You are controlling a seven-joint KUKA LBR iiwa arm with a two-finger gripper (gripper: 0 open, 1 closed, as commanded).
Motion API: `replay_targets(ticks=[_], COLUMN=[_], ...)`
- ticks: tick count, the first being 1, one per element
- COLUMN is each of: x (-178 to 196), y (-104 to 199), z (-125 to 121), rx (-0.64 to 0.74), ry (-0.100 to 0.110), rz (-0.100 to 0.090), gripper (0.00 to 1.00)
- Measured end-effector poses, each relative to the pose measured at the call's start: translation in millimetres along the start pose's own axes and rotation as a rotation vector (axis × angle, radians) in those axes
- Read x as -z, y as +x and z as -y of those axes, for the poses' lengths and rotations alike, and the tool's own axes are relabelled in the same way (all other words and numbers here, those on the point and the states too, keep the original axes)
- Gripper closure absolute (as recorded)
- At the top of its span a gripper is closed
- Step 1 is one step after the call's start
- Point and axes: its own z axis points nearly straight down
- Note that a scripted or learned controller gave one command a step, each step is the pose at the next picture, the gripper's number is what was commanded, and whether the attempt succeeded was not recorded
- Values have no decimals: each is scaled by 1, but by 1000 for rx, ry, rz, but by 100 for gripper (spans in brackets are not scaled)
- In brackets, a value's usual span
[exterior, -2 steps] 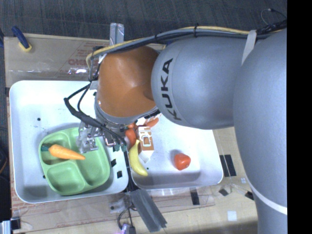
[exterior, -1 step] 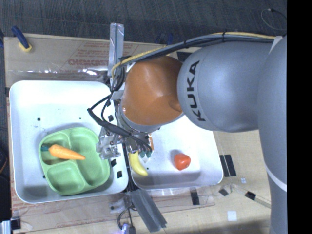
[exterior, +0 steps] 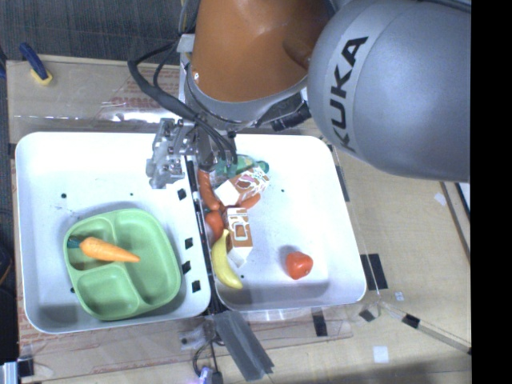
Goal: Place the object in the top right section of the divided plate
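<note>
Pick-up stage: metal two-finger gripper point(exterior: 170, 160), grip state indeterminate, hovers between bins; next, carry an item to the green divided plastic plate point(exterior: 122, 264), far-right section.

Two white bins sit side by side on the tabletop point(exterior: 72, 86): the left bin point(exterior: 48, 174) toward nine o'clock, the right bin point(exterior: 320, 214) toward three o'clock.

One green divided plate point(exterior: 160, 250) lies in the left bin, with three sections. One carrot point(exterior: 110, 250) lies on it.

In the right bin, along its nine o'clock wall: one banana point(exterior: 224, 266), one small carton point(exterior: 240, 234) and one printed packet point(exterior: 250, 184). Sausage-like red pieces point(exterior: 210, 192) are heaped there too; their number cannot be told. One red strawberry-like piece point(exterior: 298, 265) lies apart at five o'clock.

One blue-and-yellow tool point(exterior: 34, 62) lies on the tabletop at ten o'clock.
</note>
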Motion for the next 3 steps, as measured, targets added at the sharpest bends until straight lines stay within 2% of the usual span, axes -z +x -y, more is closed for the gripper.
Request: replay_targets(ticks=[1, 2, 3], x=[54, 37, 93], y=[-23, -30, -42], z=[125, 234, 112], rx=[-153, -271, -80], ry=[1, 2, 0], rz=[0, -3, 1], gripper=[100, 100, 100])
